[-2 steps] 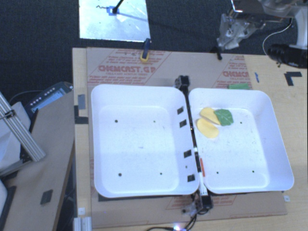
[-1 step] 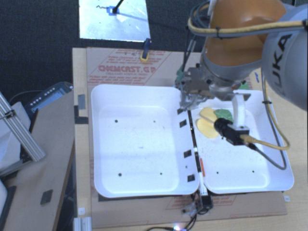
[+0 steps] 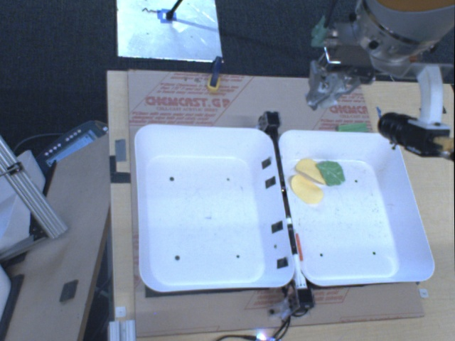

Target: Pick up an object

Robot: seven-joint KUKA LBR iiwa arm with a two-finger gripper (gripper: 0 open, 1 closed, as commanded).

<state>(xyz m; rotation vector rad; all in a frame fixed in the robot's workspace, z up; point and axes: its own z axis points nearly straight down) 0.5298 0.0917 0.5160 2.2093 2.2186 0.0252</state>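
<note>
Two shallow white plastic bins sit side by side on the bench: the left bin (image 3: 206,212) and the right bin (image 3: 355,219), joined along a dark central seam with small black clips. Three small flat objects lie in the right bin, all clustered near its upper-left corner: two pale yellow oval pieces (image 3: 307,180), one overlapping the other, and one green leaf-shaped piece (image 3: 330,172) touching the upper yellow one on its right side. One metal two-finger gripper (image 3: 328,91) hangs above the bench just beyond the far rim of the right bin, up and slightly right of the cluster and well apart from it; whether its fingers are spread or closed cannot be made out from this angle, and nothing is seen between them. One grey arm (image 3: 398,9) reaches in from the upper right. Nearby, one black cylindrical device (image 3: 412,133) overhangs the right bin's far right corner, and one shiny metal sheet (image 3: 169,18) lies on the dark floor beyond the bench.
</note>
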